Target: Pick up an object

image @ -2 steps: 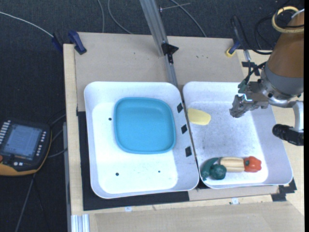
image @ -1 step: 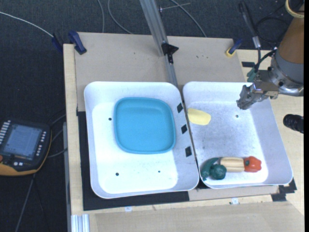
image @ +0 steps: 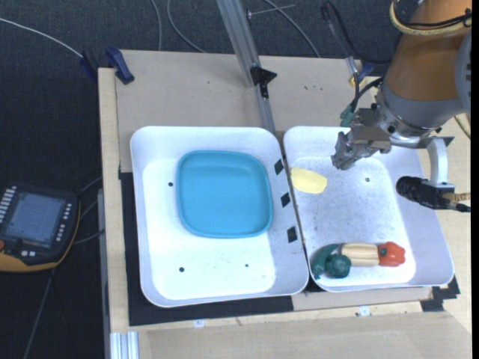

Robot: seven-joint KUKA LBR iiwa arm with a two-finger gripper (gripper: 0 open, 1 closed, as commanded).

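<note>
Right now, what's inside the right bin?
A yellow piece near its left wall; a green item, tan item and red item along the front. The gripper hides some floor.

Even, diffuse overhead lighting renders both white bins (image: 150,223) bright, with mild glare along their rims and on the blue plate (image: 224,193). Shadows are soft and short, falling just beside objects, while fine detail is slightly soft and grainy, and the dark floor (image: 45,88) underexposed

Wooden bench (image: 194,88) carries two shallow white bins: left bin (image: 150,223) and right bin (image: 426,238) touching side by side, black mat (image: 133,305) under left bin. Blue clamp (image: 120,64) beyond left bin's far-left corner.
</note>
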